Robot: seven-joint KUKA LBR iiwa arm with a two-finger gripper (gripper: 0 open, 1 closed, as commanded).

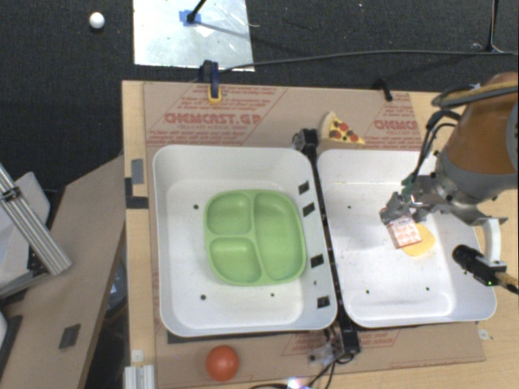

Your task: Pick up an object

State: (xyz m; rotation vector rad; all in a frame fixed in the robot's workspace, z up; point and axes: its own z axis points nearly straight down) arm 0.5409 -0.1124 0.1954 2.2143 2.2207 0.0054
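The gripper point(399, 215) hung low in the right bin point(365, 298), its fingers over a small pink-and-white item point(405, 233) that lay against a yellow disc point(421, 245) — whether they were spread or pinching could not be told. The left bin point(178, 298) held a green divided plate point(253, 237). An orange ball point(221, 362) sat on the near tabletop point(268, 112).

Printed in red across the brown cardboard sheet point(243, 108) under the bins: "CHEMCAST GP" at upper left, legible, and again at upper right near the bench's far edge, partly cut off and only partly readable, with smaller lines beneath too fine to read.
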